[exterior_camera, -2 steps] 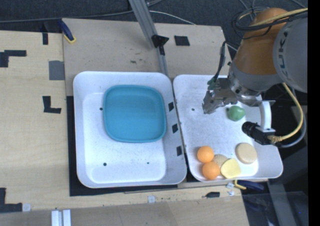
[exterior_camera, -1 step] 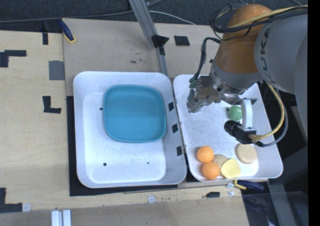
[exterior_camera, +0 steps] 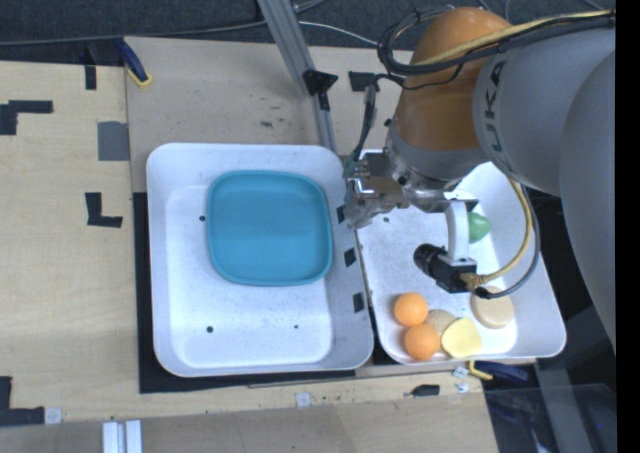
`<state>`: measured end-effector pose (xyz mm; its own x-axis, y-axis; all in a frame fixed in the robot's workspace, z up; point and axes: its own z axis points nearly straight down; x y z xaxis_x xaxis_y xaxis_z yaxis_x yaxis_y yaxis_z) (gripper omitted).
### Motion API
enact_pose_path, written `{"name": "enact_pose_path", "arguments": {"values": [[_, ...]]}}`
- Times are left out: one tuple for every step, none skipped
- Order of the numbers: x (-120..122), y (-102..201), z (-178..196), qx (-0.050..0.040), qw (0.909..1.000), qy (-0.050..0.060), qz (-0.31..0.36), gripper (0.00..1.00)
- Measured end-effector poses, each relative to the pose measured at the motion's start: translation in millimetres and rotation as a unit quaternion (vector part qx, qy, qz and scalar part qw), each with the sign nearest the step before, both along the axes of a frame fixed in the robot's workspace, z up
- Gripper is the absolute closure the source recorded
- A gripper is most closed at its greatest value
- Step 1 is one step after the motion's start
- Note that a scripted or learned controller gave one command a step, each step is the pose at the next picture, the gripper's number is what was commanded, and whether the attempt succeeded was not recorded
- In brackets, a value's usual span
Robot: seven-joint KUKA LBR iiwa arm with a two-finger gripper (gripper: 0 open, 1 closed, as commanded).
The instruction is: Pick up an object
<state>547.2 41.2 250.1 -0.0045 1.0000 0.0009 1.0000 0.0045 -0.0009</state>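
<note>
The grey arm with its orange band reaches in from the right and covers the upper part of the right bin [exterior_camera: 540, 336]. Its gripper [exterior_camera: 362, 201] hangs over that bin's upper left corner, close to the wall shared with the left bin. At the near end of the right bin lie two orange balls [exterior_camera: 408, 309] [exterior_camera: 422, 342], a yellow piece [exterior_camera: 461, 337] and a pale beige round piece [exterior_camera: 494, 312], all bunched together. A green object [exterior_camera: 481, 226] peeks out from behind the wrist. The gripper stands well up and left of this cluster, with nothing seen in it.
The left bin [exterior_camera: 180, 331] holds a blue square plate [exterior_camera: 268, 227] in its upper half. A slanted metal post [exterior_camera: 290, 36] rises behind the bins. Wooden bench surface with black tape marks lies to the left.
</note>
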Motion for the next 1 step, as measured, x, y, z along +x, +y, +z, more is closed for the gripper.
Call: {"name": "enact_pose_path", "arguments": {"values": [[-11.4, 46.4, -11.4, -0.0003, 1.0000, 0.000, 0.000, 1.00]]}}
